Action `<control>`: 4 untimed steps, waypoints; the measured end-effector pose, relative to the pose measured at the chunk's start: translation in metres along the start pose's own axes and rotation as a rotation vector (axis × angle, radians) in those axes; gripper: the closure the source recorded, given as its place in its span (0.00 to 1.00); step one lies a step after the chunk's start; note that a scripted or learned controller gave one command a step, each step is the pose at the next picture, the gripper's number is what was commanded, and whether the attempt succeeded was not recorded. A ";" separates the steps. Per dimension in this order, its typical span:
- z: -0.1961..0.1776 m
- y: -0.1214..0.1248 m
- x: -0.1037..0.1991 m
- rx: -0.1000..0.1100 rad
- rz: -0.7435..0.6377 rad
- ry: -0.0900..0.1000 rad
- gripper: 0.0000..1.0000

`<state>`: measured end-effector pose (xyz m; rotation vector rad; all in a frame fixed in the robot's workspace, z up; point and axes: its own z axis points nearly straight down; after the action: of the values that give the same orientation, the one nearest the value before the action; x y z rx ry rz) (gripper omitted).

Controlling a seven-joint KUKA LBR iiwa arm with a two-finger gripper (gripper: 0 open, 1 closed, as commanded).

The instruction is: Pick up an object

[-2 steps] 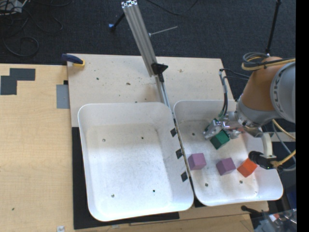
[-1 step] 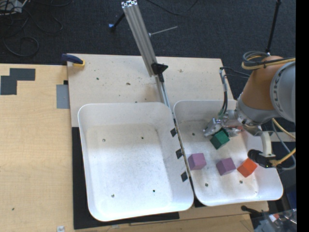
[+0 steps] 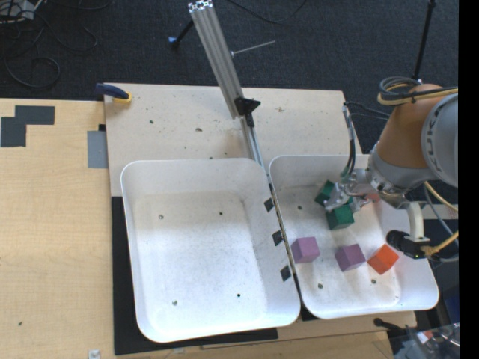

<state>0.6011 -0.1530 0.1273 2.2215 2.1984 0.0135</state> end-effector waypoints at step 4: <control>-0.147 0.007 0.041 0.023 -0.015 0.008 1.00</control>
<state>0.6062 -0.1110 0.2739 2.2210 2.2302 -0.0023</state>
